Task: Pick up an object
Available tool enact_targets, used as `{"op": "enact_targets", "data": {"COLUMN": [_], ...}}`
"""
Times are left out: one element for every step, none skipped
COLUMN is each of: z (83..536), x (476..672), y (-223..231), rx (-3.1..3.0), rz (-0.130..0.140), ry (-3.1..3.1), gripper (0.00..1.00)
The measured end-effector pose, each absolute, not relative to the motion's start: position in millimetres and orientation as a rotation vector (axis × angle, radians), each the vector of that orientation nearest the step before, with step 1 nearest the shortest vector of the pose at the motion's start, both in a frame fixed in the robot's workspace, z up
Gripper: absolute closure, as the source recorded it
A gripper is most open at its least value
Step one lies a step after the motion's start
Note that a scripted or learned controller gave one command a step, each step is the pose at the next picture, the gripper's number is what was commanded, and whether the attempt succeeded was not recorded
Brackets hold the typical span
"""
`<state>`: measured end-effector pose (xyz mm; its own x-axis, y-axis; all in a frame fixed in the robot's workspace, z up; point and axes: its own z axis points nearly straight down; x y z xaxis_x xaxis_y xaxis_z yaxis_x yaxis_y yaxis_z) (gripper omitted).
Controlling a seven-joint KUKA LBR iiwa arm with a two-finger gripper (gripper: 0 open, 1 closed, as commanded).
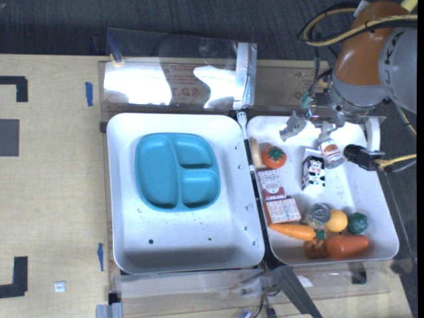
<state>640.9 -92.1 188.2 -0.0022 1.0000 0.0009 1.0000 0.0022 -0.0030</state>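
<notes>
Camera view, looking down at a slant, has my claw (310, 128) hanging over the far end of the right bin (387, 207), toward one o'clock in the picture, with my grey wrist and its orange band (364, 61) above it at the upper right. My two fingers (291, 126) are spread wide apart, one toward the bin's far left corner and the other near a small bottle with a red-and-white label (331, 153), and I see nothing between them. Things I could pick lie in this right bin: a round red tomato with a green top (273, 156) at about nine o'clock from my claw's tip and just below it, a small black-and-white carton (314, 173) toward six o'clock, and two flat red-and-white packets (276, 197) along the bin's left wall. Farther down, at the near end of the bin, a carrot (291, 230), a metal can (320, 213), a yellow lemon (336, 221), a dark green round thing (358, 223) and a long red-orange piece (344, 245) crowd together, touching one another. At nine o'clock from all this sits the left bin (126, 237), and in it a blue divided tray (177, 170). Both bins rest on the table (46, 197), whose pale wooden top stretches off to the left.
</notes>
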Motion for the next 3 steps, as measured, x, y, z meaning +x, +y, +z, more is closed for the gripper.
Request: {"op": "enact_targets", "data": {"z": [93, 90, 101], "x": [618.2, 625.4, 603.2], "y": [-152, -120, -124], "rx": [-2.217, -2.387, -2.28], "rz": [0.003, 0.003, 0.002], "ry": [-2.22, -2.058, -2.155], "gripper": [0.0, 0.0, 0.0]}}
